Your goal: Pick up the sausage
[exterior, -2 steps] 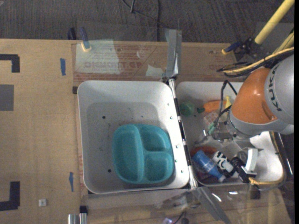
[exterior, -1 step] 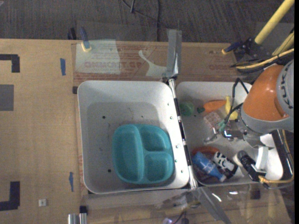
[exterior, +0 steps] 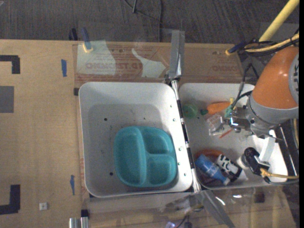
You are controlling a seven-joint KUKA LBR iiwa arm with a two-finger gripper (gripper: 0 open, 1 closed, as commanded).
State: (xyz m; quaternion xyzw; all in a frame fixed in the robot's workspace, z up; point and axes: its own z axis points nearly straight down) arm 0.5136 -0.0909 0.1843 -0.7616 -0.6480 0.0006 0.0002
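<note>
While jaws hang just beside, spread untellable, sausage (exterior: 218,107) lies orange, oblong, in right-hand bin (exterior: 213,86).

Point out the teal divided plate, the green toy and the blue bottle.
Teal divided plate (exterior: 144,156), camera view, centre divider.
Green toy (exterior: 190,110), camera view, its middle.
Blue bottle (exterior: 209,168), camera view, its body.

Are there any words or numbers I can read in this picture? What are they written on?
Faint pale lettering on the brown board behind the left bin: too washed out to read.
Faint print on the brown board behind the right bin: too blurred to read.
Teal divided plate: no writing.
Blue bottle in the right bin: no readable label.
</note>
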